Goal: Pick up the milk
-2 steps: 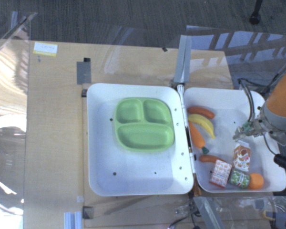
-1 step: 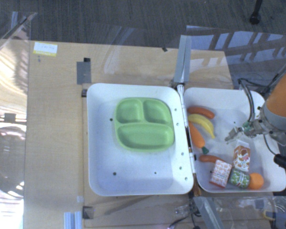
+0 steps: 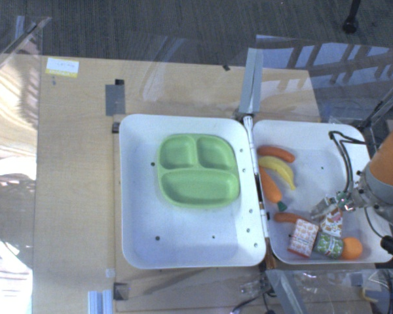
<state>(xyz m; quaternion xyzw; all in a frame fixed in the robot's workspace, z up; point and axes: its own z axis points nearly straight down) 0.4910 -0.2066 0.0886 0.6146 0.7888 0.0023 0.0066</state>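
Observation:
Two small cartons lie side by side at the front of the right bin (image 3: pixel 314 142). One is white with a red pattern (image 3: pixel 303 236). The other, white with green and red print (image 3: pixel 329 235), looks like the milk, though the labels are too small to read. My gripper (image 3: pixel 332 205) hangs just behind and above the green-printed carton, at its far end. Nothing is lifted; both cartons rest on the bin floor. The arm's orange band (image 3: pixel 388 163) shows at the right edge.
The right bin also holds a sausage (image 3: pixel 276 154), a banana (image 3: pixel 279 171), a carrot (image 3: pixel 270 187), a second sausage (image 3: pixel 285 218) and an orange (image 3: pixel 352 247) touching the cartons. A green divided plate (image 3: pixel 198 171) lies in the left bin (image 3: pixel 183 241). A black cable (image 3: pixel 344 156) loops over the right bin.

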